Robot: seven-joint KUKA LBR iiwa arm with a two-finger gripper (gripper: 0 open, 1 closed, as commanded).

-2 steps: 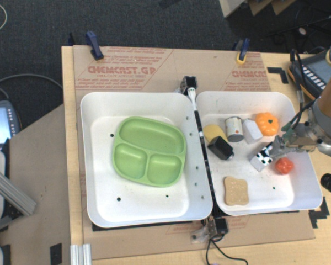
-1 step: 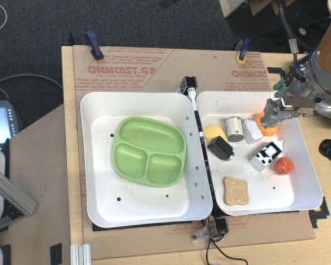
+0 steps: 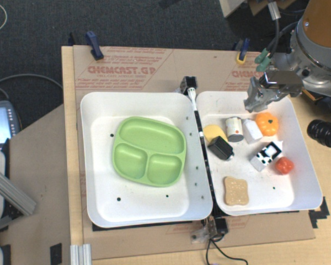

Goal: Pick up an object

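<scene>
Camera view: we see the gripper (image 3: 257,105) over the right bin (image 3: 304,187), beside the pumpkin (image 3: 267,124); can't tell its state. We judge approach step; next, descend onto the pumpkin.

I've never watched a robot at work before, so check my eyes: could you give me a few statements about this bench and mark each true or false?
1. The green tray lies in the left bin. True.
2. The gripper hangs over the right bin. True.
3. The toast sits on the green tray. False: it lies in the right bin, near its front edge.
4. The orange pumpkin is in the left bin. False: it is in the right bin, just below the gripper.
5. The red ball lies beside the black-and-white block. True.
</scene>
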